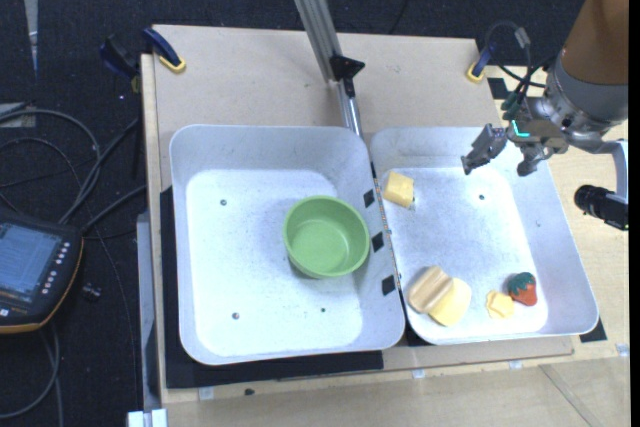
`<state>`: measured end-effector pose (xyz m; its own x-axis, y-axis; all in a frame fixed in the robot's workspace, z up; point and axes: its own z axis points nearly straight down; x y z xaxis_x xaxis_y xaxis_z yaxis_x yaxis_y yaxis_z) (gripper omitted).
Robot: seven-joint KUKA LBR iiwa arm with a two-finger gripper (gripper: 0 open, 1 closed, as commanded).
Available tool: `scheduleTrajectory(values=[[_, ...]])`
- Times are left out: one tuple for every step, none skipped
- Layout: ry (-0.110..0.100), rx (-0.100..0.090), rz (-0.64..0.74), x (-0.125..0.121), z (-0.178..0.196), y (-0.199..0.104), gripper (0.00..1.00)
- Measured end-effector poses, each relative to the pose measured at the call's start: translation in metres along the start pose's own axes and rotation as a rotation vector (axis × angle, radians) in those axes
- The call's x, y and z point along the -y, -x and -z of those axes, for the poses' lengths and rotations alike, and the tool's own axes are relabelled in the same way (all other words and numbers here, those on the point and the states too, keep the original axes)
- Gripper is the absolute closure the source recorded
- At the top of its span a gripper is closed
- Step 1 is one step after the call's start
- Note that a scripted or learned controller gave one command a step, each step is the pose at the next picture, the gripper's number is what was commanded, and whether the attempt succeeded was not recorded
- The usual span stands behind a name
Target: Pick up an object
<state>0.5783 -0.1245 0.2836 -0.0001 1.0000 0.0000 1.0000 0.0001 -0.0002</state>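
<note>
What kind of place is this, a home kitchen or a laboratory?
Most likely a robotics laboratory: a robot arm over two white bins on a clamped board, loose cables on dark carpet, and a control pendant.

A pale wooden bench [260, 80] carries two shallow white bins side by side. The right bin [560, 260] lies directly beneath the gripper [507, 155], which hangs over its far edge; the left bin [200, 215] sits well off to the gripper's side, its rim touching the right bin's along a seam set with small black clips. A black mat [175, 370] shows under the left bin's near corner. Blue and yellow clamps [165, 50] grip the bench's far corners
</note>
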Motion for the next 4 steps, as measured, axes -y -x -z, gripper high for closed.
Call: scheduleTrajectory(values=[[0.000, 0.000, 0.000, 0.000, 0.000, 0.000, 0.00], [-0.005, -0.001, 0.000, -0.006, -0.061, -0.001, 0.00], [-0.005, -0.001, -0.001, -0.001, -0.122, 0.004, 0.00], [-0.005, -0.001, 0.000, 0.003, -0.181, -0.004, 0.00]])
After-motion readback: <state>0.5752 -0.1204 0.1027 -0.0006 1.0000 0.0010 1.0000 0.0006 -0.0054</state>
